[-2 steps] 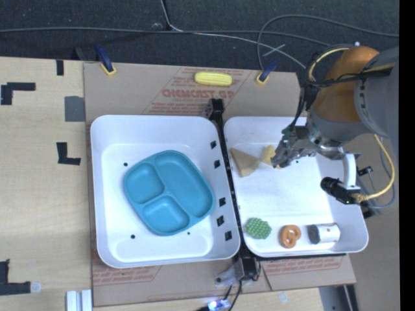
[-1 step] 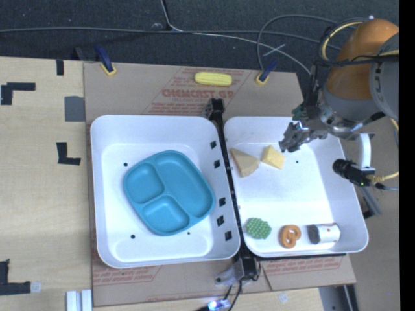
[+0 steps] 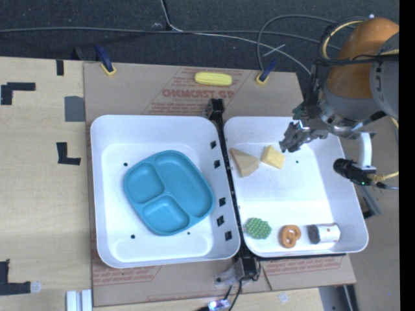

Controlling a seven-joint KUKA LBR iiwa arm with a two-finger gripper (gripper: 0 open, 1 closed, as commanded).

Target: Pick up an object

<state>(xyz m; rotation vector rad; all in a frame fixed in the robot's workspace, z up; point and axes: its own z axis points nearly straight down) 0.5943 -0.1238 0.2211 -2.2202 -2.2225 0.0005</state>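
Cheese wedge (image 3: 273, 157), yellow, lying flat on the floor of the right bin (image 3: 305, 193), in its far half, towards the middle. Just beside it on the view's left, a paler tan wedge (image 3: 244, 162), close to the divider between the bins; touching or merely near, hard to say. Just above and to the view's right of the cheese wedge, dark jaws, near it but with nothing visibly between them; open or closed, cannot tell from this angle. Behind the jaws, grey arm (image 3: 353, 109) with orange band (image 3: 363, 50), reaching in from the view's right, cables looping over it.

Along the same bin's near edge, well apart from the wedges: green knobbly ball (image 3: 258, 227), orange ring (image 3: 290, 236), and a white cylinder with a black end (image 3: 323, 232), lying on its side.

In the left bin (image 3: 110, 173), a blue divided plate (image 3: 168, 192), set at a slant on the floor.

Under both bins, a cardboard sheet (image 3: 130, 89) on the counter (image 3: 39, 193), held at its far edge by two blue clamps (image 3: 105, 62). On the cardboard beyond the bins, a yellow oblong piece (image 3: 213, 78).
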